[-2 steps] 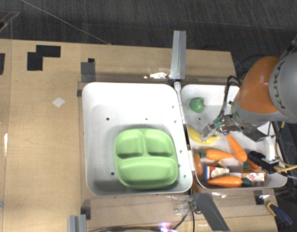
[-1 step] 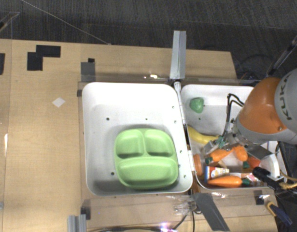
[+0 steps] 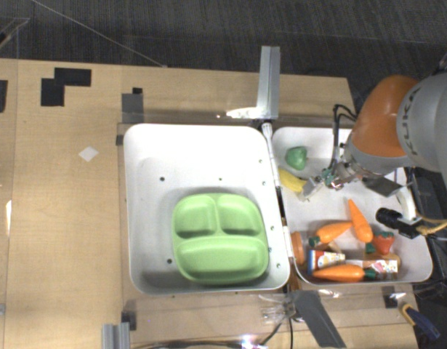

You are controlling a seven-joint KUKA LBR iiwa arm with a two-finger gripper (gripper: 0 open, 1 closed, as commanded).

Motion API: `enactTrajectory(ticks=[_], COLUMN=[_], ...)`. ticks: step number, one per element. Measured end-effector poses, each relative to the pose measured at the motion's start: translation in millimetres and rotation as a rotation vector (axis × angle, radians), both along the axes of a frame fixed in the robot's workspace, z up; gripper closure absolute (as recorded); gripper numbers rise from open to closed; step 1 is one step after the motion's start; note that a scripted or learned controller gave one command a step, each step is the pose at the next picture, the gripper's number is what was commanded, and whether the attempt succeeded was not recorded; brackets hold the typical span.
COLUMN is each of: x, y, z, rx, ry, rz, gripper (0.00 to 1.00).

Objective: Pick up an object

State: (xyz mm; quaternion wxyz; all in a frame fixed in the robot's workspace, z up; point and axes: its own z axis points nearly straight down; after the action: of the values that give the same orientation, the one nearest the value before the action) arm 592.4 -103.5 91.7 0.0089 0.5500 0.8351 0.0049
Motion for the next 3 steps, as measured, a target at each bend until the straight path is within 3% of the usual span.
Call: enactTrajectory(ticks=[1,2,3], x=[-62,-99,-102], y=[-58,-57,-58], z=[1,31,2], rx=[-0.006,-0.001,-0.001], ry=[0.002,0.013,0.007], rz=[0.071,0.068,-0.017], gripper=[0.0,0.0,0.0])
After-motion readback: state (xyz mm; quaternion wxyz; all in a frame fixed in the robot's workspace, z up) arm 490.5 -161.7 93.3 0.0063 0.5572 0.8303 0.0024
